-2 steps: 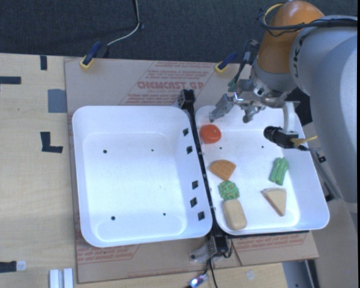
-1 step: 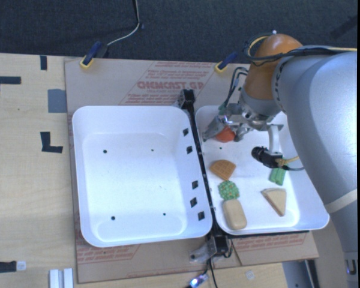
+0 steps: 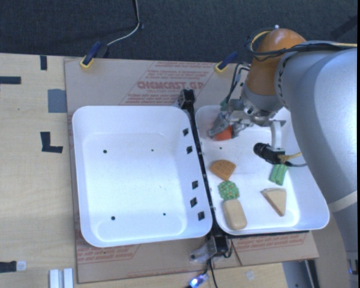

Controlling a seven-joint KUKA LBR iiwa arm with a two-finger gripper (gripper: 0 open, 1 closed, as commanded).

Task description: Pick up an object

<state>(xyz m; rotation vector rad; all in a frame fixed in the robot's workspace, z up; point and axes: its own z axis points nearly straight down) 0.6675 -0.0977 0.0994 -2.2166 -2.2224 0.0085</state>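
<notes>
On the left the wooden table (image 3: pixel 24 179) is showing black tape marks, and a cardboard sheet (image 3: pixel 162 86) is lying under both bins with red print across its top; I am reading it only in part, something like "CHEMCAST GP", and the smaller lines beneath are too blurred to make out. The left bin (image 3: pixel 84 161) is sitting on that sheet, and a row of black clips (image 3: pixel 195 185) is joining it to the right bin (image 3: pixel 306 218). Along the near side of the right bin, a tan wafer-like piece (image 3: pixel 223 169), a green knobbly piece (image 3: pixel 228 189) and a pale bread-like block (image 3: pixel 234 214) are lying close together in a line, with a green block (image 3: pixel 278 173) and a tan wedge (image 3: pixel 275 200) further right. At the far left corner of that bin the gripper (image 3: pixel 223 126) is reaching down over a small red-orange object (image 3: pixel 224 134), which is sitting on the bin floor just beside the dividing edge. The fingers are looking pressed right against it, but whether they are released or clenched on it I cannot tell, since the wrist hardware is covering the tips. I am judging the step in hand to be the grasp itself. The next move is calling for the fingers to be firmly on the red-orange object, then a straight lift clear of the bin wall and clips.
</notes>
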